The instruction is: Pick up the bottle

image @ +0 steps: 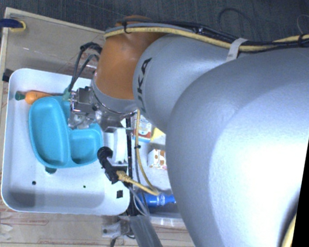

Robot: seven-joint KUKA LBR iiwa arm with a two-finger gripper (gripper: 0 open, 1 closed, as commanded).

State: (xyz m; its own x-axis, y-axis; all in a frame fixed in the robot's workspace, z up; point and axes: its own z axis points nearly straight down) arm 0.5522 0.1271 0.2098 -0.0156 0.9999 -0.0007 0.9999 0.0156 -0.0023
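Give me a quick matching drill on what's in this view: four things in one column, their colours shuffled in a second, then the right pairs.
Things:
1. container in the left bin
2. band above the arm's wrist
3. clamp at the bench's far left corner
4. object behind the container

Colours:
A. blue and yellow
B. orange with a green tip
C. light blue
D. orange-brown

Pairs: 1-C, 2-D, 3-A, 4-B

Light is even and fairly bright, falling from above. The arm (227, 144) shows soft sheen, not hard glare. A dim shadow lies in the white bin (15, 184) (lower corner). The picture is slightly soft and grainy throughout.
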